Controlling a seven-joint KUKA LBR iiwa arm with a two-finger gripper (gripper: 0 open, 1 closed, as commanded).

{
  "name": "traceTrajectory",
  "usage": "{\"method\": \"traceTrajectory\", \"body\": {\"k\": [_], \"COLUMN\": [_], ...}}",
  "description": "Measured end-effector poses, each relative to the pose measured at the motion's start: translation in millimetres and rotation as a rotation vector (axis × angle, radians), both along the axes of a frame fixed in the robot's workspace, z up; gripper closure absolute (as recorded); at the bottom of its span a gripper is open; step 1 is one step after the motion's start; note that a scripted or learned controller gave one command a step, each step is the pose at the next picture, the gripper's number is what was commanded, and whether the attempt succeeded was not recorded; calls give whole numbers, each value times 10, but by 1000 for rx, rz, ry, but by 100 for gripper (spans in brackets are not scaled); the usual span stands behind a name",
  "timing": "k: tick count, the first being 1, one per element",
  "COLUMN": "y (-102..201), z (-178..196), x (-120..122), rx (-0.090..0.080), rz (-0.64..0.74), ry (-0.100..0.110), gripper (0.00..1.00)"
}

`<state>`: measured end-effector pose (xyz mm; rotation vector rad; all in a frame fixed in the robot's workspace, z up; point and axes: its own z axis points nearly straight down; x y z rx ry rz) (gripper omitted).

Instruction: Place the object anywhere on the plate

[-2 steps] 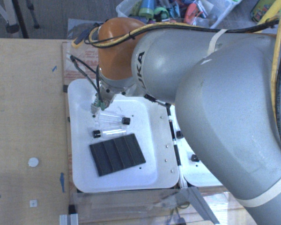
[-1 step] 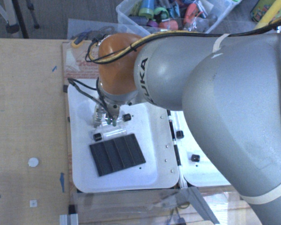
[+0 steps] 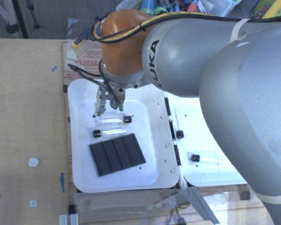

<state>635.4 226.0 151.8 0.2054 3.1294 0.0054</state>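
Over the left bin (image 3: 79, 172), the grey arm (image 3: 215, 74) comes in from the right side of the camera view, its big body covering most of the right bin (image 3: 210, 172). Its orange band (image 3: 124, 41) sits above the wrist, and the wrist points down toward the far part of the left bin. At its tip the gripper (image 3: 109, 106) hangs just above two clear tubes. How the gripper is set, apart or together, I cannot tell, since the tip is small and partly blurred, and nothing can be made out held in it.

Lying in the left bin, the upper clear tube (image 3: 113, 120) has a black cap at its right end and is right below the gripper tip. Just beside it, nearer the camera, the lower clear tube (image 3: 110, 132) has its black cap at the left end. Nearer still is the dark ridged plate (image 3: 117, 154), flat on the bin floor and turned at a slight angle; neither tube rests on it.

Inside the right bin, another clear tube (image 3: 203, 159) with a black cap lies near the arm's edge
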Motion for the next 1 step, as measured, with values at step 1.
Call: {"method": "traceTrajectory", "body": {"k": [1], "y": [19], "z": [-379], "x": [-610], "rx": [8], "rz": [138], "ry": [-21], "gripper": [100]}}
